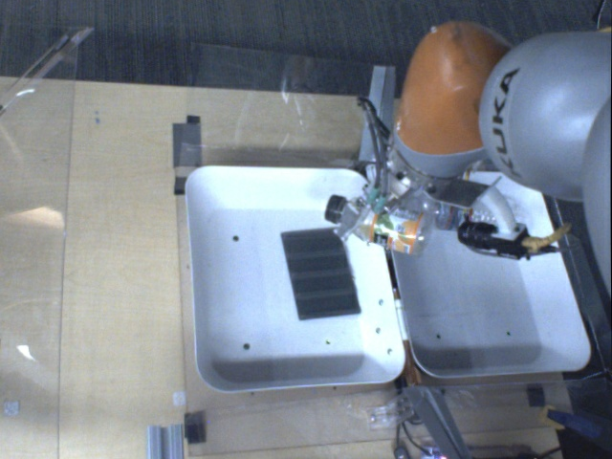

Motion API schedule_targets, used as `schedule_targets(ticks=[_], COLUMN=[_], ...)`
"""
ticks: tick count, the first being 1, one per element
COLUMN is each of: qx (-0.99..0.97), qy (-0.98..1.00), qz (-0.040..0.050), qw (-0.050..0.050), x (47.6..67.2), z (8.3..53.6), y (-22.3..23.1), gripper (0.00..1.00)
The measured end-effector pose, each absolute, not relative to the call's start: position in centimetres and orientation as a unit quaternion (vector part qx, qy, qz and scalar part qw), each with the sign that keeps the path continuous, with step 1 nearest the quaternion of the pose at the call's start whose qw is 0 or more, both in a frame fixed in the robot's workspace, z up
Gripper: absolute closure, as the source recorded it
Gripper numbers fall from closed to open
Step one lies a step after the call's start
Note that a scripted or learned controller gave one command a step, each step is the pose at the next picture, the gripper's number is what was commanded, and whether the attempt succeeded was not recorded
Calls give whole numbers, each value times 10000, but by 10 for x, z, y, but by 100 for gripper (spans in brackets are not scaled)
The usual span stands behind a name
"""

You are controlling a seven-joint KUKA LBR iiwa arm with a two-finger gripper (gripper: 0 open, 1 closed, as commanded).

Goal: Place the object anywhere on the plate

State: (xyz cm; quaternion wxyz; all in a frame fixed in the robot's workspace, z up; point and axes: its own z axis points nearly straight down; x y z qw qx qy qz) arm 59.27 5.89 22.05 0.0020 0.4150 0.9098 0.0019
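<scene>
The plate (320, 273) is a dark, ribbed rectangular slab lying flat in the middle of the left white bin (220, 333). My gripper (385, 224) hangs over the divide between the two bins, just up and right of the plate's far corner. A small orange and green object (405, 236) sits between its fingers, lifted off the bin floor. The object is clear of the plate and does not touch it. The orange band and grey wrist cover the area behind the gripper.
The right white bin (497, 342) lies under the arm. A black fitting with a yellow tip (497, 240) sticks out from the wrist over it. Raised bin rims meet at the centre (398, 314). A clear panel covers the bench to the left.
</scene>
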Motion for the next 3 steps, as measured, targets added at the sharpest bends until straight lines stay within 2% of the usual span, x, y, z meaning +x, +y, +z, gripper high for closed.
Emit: schedule_targets(ticks=[1,3], qx=[2786,2784], qy=[9604,9604], qz=[18,58], qw=[37,93], x=[591,594], z=[258,281], y=[27,30], gripper=[100,100])
